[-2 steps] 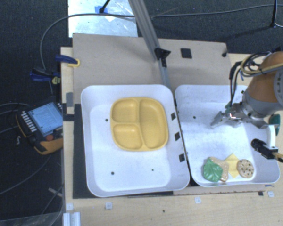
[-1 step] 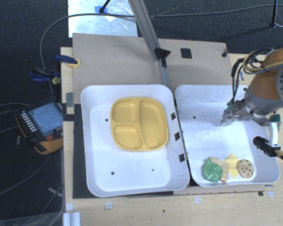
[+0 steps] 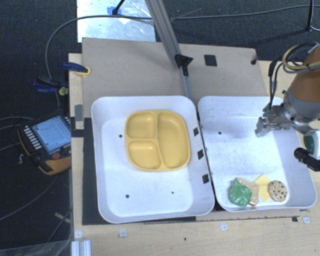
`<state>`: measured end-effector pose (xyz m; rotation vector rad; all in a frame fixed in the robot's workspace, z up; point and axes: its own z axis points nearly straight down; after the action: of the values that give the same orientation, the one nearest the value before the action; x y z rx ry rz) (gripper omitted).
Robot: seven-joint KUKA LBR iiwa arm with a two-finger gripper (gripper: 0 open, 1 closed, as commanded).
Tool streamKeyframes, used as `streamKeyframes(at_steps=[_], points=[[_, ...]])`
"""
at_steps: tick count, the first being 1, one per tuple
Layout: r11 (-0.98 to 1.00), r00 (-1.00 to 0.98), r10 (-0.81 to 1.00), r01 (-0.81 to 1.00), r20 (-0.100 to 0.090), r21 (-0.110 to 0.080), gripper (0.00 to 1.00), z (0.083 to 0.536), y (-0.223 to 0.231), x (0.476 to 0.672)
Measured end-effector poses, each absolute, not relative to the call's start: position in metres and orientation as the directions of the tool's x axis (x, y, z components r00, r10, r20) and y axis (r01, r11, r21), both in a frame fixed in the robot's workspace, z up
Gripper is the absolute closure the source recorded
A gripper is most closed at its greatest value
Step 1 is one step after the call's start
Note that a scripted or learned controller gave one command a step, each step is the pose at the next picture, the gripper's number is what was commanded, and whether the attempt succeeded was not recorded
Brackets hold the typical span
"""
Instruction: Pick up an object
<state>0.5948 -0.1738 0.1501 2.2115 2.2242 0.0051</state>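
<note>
Round speckled cookie (image 3: 277, 190) lies beside flat green leaf (image 3: 240, 192).

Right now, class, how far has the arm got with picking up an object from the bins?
Done: nothing lifted yet. The green leaf-shaped piece, yellow wedge and cookie all lie in the right bin's near corner, and the yellow divided plate sits in the left bin. In hand: the claw hangs over the right bin's far side, apart from them. Left: reach, grasp, lift.
</note>
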Motion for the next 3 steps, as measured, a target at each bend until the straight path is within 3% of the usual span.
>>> streamKeyframes(at_steps=[1, 2, 3], points=[[0.007, -0.007, 1.000, 1.000, -0.002, 0.008, 1.00, 0.215, -0.171, 0.595], [0.007, -0.007, 1.000, 1.000, -0.001, 0.005, 1.00, 0.238, -0.171, 0.596], [0.009, -0.009, 1.000, 1.000, 0.001, 0.001, 1.00, 0.233, -0.123, 0.587]])
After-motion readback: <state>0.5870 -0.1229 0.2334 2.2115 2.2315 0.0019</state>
